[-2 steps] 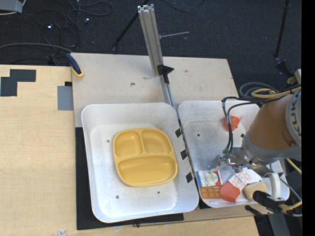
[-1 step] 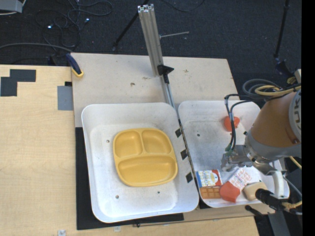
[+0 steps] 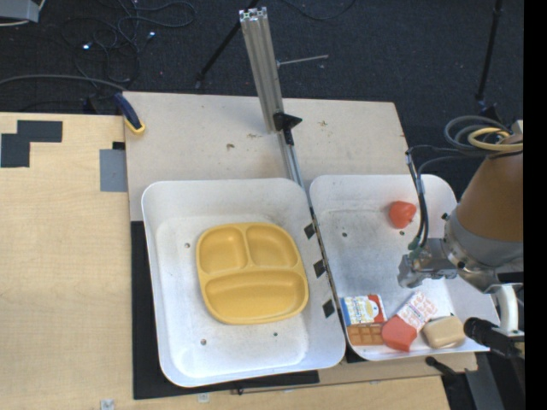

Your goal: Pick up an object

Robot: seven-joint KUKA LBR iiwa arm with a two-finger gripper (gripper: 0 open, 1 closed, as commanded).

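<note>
overhead, pale wood bench [image 3: 60, 254] bears two white bins [image 3: 171, 314]; dark floor [image 3: 385, 41]; end effector [image 3: 419, 270] state unclear.

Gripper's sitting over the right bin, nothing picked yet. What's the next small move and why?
Probably shift the gripper toward the near edge of the right bin and lower it over the cluster there: red block, tan block, small carton. It sits above bare bin floor mid-bin, with nothing seen between its fingers. The orange-red ball lies alone and could roll away.
</note>
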